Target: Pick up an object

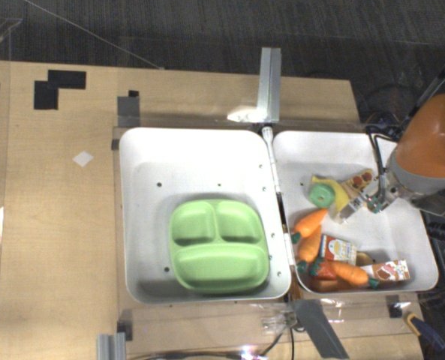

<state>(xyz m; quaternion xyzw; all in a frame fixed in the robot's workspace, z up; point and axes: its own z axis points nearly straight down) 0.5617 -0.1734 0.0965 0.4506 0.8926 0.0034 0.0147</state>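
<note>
The right bin (402,231) holds a heap of toy food. A green and yellow toy (323,193) lies near its middle, and a small brown packet (359,179) sits just behind it. Two orange carrots (310,225) rest against the left wall, beside a red juice box (338,248). Another carrot (350,274) and a red and white carton (391,271) lie along the front wall. My gripper (359,203) hangs low over the bin's middle, just right of the green and yellow toy and in front of the packet. Nothing is visibly held.
The left bin (147,171) holds a green divided plate (218,244) toward its front. A metal post (269,85) rises behind the wall between the bins. The arm's orange band (431,145) hangs over the right bin's right rim.
</note>
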